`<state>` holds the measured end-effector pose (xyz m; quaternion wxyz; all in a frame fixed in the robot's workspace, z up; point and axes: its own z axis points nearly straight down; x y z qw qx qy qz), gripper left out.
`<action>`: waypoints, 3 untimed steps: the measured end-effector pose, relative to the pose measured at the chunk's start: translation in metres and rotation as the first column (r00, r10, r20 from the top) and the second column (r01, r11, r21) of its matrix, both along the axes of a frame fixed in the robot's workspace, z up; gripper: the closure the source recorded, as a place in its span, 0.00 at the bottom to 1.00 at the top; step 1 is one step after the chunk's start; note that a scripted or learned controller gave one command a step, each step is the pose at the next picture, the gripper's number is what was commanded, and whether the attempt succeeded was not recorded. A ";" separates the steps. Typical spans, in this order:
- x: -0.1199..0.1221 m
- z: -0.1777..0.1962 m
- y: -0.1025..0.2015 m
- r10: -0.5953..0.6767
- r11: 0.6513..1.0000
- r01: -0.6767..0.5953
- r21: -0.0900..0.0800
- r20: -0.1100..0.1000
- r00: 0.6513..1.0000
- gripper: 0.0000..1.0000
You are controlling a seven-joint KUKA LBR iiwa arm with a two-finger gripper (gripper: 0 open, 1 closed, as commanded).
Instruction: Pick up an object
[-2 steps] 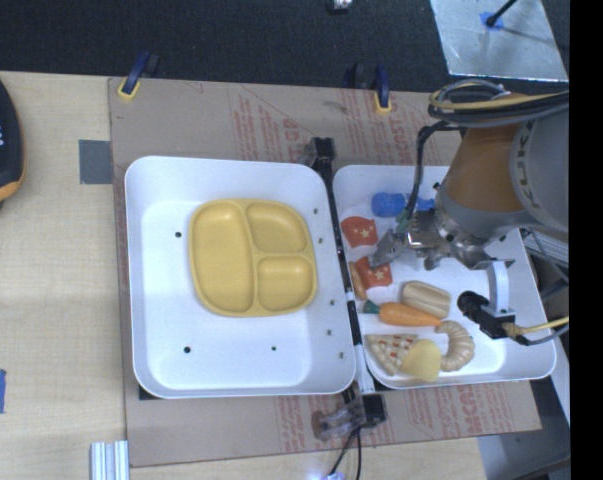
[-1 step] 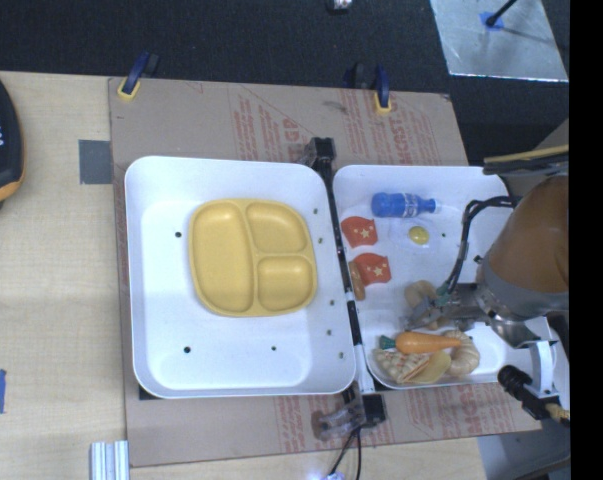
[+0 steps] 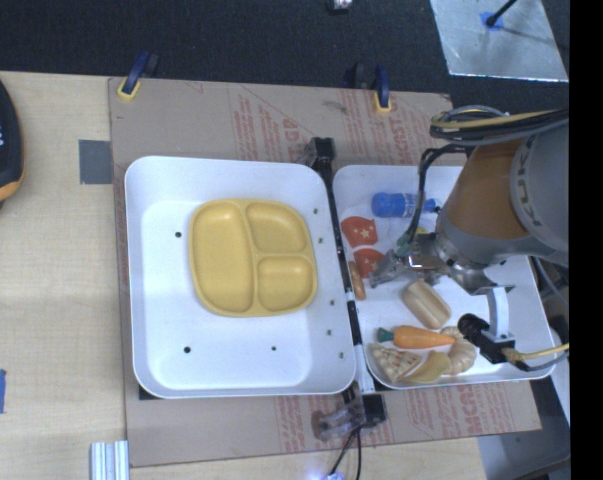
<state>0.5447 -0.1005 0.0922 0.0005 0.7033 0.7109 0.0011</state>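
Claw [image 3: 389, 268]: low in the right bin [image 3: 526, 298], near its left wall; I cannot tell if it grips anything.
Carrot [image 3: 423, 338]: at 5 o'clock from the claw, on the shells [image 3: 421, 365].
Bread roll [image 3: 427, 304]: just right of the claw.
Yellow plate [image 3: 252, 256]: in the left bin [image 3: 156, 268].
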 end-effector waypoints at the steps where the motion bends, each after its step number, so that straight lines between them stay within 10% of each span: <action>1: -0.057 -0.001 -0.021 -0.010 1.000 0.010 0.000 -0.012 1.000 0.00; 2: 0.008 0.000 -0.014 -0.004 1.000 0.004 -0.001 0.000 1.000 0.00; 3: -0.048 -0.001 -0.026 -0.009 1.000 0.009 0.000 -0.011 1.000 0.00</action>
